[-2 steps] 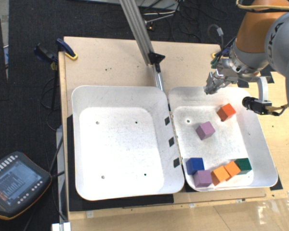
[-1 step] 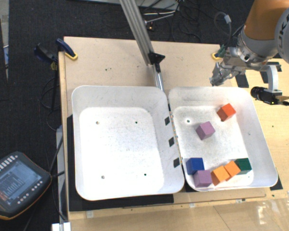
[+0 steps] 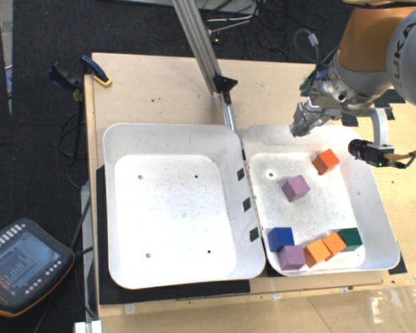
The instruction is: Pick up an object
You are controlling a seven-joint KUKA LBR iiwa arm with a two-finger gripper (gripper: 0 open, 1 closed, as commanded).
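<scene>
While the tool (image 3: 306,125) hangs over the far rim of the right bin (image 3: 374,207), nothing shows in its grip and how wide it stands I cannot tell; the orange cube (image 3: 326,161) lies just below it, likely the easiest pick, with the purple cube (image 3: 295,187) beyond

We see an orange block (image 3: 326,161) and purple block (image 3: 295,187) mid-bin; blue (image 3: 281,238), purple (image 3: 292,257), orange (image 3: 324,247), green (image 3: 349,238) cluster along the near wall.
</scene>
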